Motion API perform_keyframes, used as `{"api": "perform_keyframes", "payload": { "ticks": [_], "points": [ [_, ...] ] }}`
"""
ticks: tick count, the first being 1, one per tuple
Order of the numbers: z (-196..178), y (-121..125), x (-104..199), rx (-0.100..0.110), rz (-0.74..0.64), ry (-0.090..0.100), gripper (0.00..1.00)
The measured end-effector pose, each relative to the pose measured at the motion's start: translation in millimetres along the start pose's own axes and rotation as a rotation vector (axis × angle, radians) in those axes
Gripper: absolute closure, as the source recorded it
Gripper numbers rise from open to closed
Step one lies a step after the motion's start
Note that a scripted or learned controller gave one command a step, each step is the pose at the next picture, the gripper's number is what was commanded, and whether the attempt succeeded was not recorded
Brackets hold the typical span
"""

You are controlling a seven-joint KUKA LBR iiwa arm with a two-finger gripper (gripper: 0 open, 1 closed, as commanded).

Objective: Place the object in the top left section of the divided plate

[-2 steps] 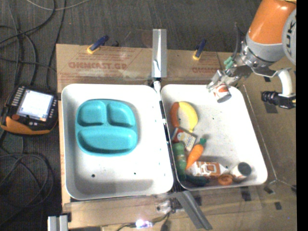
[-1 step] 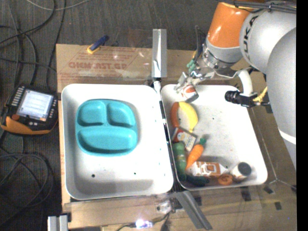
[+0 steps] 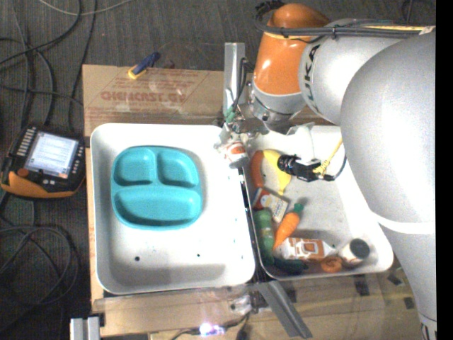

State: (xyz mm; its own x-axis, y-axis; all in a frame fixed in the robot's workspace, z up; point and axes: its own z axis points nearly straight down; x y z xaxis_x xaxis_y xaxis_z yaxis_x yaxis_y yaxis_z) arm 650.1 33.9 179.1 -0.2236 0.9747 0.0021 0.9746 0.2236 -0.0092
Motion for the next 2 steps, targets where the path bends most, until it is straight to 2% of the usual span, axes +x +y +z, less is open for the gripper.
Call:
{"api": "perform_keyframes", "payload": {
  "ticks": [1, 2],
  "points": [
    [-106.6, 29.1, 59.7, -0.003, 0.08, -0.005, 1.0],
    [-59.7, 44.3, 118.5, 0.001, 0.259, -0.004, 1.0]
  ]
}}
